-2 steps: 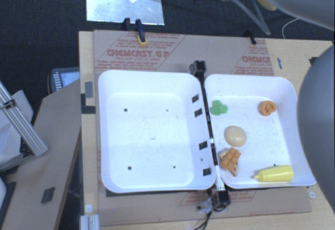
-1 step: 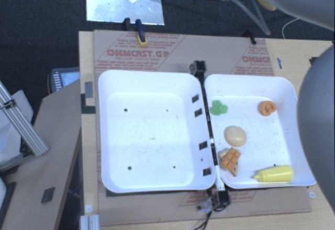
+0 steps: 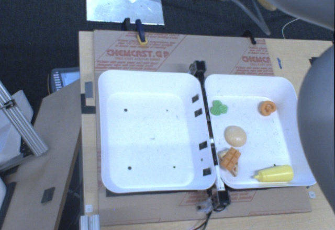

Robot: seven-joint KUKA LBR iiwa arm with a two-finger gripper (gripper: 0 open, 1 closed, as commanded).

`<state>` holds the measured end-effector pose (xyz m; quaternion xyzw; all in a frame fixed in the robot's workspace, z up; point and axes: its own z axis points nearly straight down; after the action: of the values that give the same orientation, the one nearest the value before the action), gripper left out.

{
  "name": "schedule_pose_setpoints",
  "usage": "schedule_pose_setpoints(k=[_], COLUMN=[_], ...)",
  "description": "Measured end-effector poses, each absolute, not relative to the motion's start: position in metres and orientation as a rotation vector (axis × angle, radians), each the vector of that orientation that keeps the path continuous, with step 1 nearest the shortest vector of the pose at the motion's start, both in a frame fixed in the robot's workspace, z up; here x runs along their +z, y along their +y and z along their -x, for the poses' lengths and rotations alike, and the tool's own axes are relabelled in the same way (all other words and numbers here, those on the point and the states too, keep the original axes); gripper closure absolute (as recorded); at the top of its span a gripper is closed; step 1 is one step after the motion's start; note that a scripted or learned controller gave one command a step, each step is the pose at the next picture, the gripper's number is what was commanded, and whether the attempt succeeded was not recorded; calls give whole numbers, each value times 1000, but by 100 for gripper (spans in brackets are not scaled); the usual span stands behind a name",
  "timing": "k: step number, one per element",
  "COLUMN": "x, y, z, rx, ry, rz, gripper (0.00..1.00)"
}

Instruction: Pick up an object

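Five candidates sit in the right bin (image 3: 291, 88): a pale egg-shaped piece (image 3: 235, 136) near the middle, a green leafy piece (image 3: 218, 108) by the divider, an orange ring (image 3: 267, 107) toward the far corner, an orange waffle-like piece (image 3: 230, 161) low against the divider, and a yellow bottle shape (image 3: 274, 173) along the near wall. The left bin (image 3: 107, 135) offers nothing to grab. My pick is the egg: it stands apart from walls and neighbours, so a straight descent centred over it looks cleanest. The pieces hugging the divider and wall seem riskier. The grey arm (image 3: 316, 135) looms over the right edge, well above the bin. Whether the pincer is open, I cannot tell.
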<state>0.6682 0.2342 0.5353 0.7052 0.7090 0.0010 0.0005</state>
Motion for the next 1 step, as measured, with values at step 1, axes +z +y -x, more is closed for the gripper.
schedule_pose_setpoints(k=[1], x=[535], y=[234], z=[-668], rx=[3], ry=[2227], rz=[-2215], gripper=[0])
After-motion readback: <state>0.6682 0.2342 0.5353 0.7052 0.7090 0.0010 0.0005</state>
